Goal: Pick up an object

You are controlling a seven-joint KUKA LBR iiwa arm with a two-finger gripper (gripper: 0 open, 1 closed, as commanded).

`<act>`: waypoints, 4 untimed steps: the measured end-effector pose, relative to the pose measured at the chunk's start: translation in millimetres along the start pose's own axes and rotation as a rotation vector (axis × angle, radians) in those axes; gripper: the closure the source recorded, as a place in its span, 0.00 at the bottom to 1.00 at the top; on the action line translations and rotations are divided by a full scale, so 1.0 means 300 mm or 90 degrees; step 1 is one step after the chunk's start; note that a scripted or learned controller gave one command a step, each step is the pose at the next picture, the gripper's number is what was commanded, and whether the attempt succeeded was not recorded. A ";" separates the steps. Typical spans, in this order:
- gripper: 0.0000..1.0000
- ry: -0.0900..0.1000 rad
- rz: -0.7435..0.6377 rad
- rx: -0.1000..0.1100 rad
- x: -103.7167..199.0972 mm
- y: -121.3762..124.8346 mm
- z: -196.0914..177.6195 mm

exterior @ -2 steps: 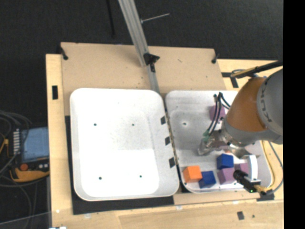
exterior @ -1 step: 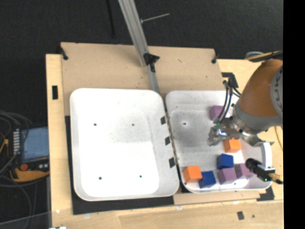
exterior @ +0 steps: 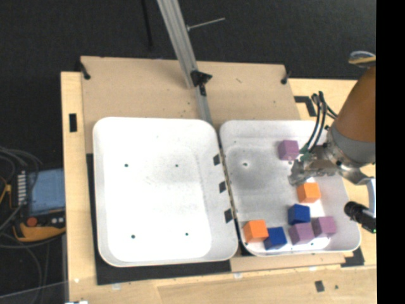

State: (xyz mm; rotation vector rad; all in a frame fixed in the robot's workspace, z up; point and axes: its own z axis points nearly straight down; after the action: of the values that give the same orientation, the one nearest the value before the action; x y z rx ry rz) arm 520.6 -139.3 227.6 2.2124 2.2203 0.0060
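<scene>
A: Wooden table (exterior: 158, 290), near edge bare; two white bins set side by side on it. What sits closest in the right bin (exterior: 253, 151)?

B: Front row, crowded against the near wall: orange cube (exterior: 256, 230), blue cube (exterior: 275, 238) touching it, then purple cube (exterior: 301, 232) and a second purple cube (exterior: 326, 225) at the corner. Likely slid there and stopped against the rim.

A: Next row back?

B: One blue cube (exterior: 299, 213), just behind the front purple one. Beyond it, an orange cube (exterior: 309, 192), standing apart from the cluster, so the easiest to reach from above.

A: And the gripper (exterior: 302, 171)?

B: Low over the bin, directly above that orange cube's far edge. Whether it is spread or pressed together cannot be told; nothing is seen pinched in it. I judge the orange cube to be its target.

A: Farther still?

B: Lone purple cube (exterior: 288, 149), well apart from the rest. Left bin (exterior: 158, 189) lies beside, white floor with a few dark dots. A metal pole (exterior: 180, 40) rises behind the bins.
</scene>
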 end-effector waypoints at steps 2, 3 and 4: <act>1.00 0.002 -0.001 0.004 0.151 0.031 -0.091; 1.00 0.002 -0.002 0.005 0.348 0.045 -0.064; 1.00 0.002 -0.002 0.005 0.521 0.005 -0.046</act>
State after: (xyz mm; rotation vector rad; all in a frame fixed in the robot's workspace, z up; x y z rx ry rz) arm 521.6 17.0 241.1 2.2148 2.2297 0.0009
